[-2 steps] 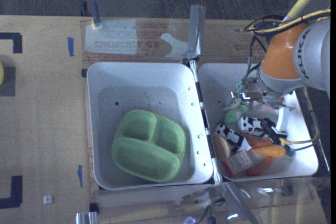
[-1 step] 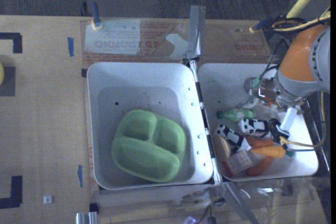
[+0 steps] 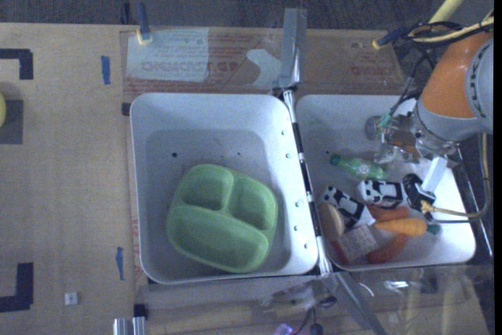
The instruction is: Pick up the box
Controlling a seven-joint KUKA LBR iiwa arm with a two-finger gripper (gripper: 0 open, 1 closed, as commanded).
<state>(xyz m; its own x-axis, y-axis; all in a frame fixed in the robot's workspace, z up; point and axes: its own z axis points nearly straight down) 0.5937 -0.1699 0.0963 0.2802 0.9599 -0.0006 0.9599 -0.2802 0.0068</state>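
Observation:
The box (image 3: pixel 360 241) is a small tan-grey carton lying near the front wall of the right bin (image 3: pixel 345 118), among other items. It rests partly on a red piece (image 3: pixel 387 251), next to a carrot (image 3: pixel 401 226). My gripper (image 3: pixel 410 151) hangs over the back right part of that bin, below the arm's orange band (image 3: pixel 451 86). It is well behind and to the right of the box, and nothing shows held in it.
A green bottle (image 3: pixel 357 165), two black-and-white cow toys (image 3: pixel 342 204) (image 3: pixel 381 190) and a pale round item (image 3: pixel 331 219) crowd the right bin around the box. The left bin (image 3: pixel 149 129) holds a green divided plate (image 3: pixel 223 216). Cables (image 3: pixel 451 209) trail at the right.

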